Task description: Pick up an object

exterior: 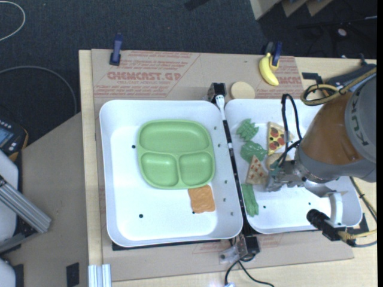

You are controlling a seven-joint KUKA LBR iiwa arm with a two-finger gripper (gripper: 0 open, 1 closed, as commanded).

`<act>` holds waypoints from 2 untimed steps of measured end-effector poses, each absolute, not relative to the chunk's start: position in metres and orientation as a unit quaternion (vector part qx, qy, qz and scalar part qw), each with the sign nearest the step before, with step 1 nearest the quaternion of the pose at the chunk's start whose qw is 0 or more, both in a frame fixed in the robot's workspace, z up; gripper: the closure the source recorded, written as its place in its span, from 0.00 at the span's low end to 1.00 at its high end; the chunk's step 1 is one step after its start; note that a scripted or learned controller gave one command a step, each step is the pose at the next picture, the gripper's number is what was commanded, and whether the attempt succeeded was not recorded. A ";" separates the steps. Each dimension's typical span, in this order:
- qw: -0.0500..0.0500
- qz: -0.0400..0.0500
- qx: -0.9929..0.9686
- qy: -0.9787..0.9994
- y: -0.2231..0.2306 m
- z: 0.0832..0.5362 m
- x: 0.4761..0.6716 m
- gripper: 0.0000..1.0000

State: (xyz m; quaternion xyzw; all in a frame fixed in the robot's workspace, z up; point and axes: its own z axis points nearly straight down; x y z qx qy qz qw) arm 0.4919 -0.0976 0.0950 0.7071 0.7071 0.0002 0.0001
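My gripper [272, 178] is low in the right bin [287, 217], near its left-middle. It sits right beside a small pizza-slice toy [255, 171] and several green toy pieces [250, 150]. A second pizza slice [276, 137] lies further back in the same bin. Another green piece [251, 201] lies in front of the gripper, along the bin's left wall. The arm's orange band [329, 133] and grey wrist cover the right half of this bin.
The left bin [119, 178] holds a green divided tray [176, 153] and an orange flat piece [203, 198]. On the bench behind the bins lie a toy banana [268, 70] and a tan disc [242, 90]. Cables loop over the right bin's rear.
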 end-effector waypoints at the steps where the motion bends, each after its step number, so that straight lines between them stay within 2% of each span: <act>1: 0.004 0.004 0.705 0.709 -0.055 0.221 0.481 1.00; 2: 0.000 0.001 0.704 0.710 0.016 0.187 0.514 1.00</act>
